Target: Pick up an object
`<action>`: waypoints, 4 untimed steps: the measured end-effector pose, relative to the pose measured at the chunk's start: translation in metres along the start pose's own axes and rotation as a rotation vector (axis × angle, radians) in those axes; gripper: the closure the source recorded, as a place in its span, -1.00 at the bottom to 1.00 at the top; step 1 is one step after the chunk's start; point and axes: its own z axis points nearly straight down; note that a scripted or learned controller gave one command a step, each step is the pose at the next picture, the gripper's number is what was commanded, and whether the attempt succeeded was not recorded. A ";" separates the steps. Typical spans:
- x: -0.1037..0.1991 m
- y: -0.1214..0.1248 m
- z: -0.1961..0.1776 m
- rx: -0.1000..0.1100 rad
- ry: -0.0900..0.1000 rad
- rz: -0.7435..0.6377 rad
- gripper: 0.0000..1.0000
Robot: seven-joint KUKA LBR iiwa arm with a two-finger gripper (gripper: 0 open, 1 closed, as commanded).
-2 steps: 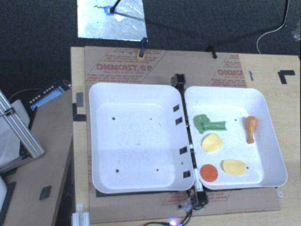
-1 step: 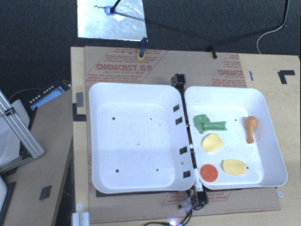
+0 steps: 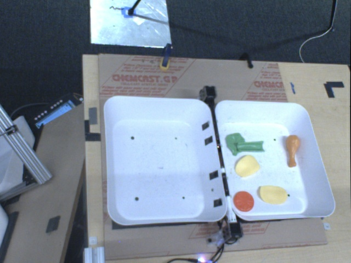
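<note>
I can't tell my gripper's state from this frame, so I'm planning off the objects. All five lie in the right bin (image 3: 307, 116), lower right of frame. The orange drumstick (image 3: 292, 148) sits farthest right, long axis near vertical; green piece (image 3: 242, 144), yellow lumps (image 3: 247, 166) (image 3: 272, 194) and red disc (image 3: 244, 201) sit left of it.

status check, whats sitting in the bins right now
Five pieces in right bin: green piece, orange drumstick, two yellow lumps, red disc. All lie apart, untouched. Nothing picked yet.
</note>
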 end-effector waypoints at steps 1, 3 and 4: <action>0.010 0.000 0.000 -0.001 0.001 0.001 1.00; 0.011 0.000 0.000 -0.001 0.000 0.002 1.00; 0.011 0.000 0.000 0.000 0.000 0.001 1.00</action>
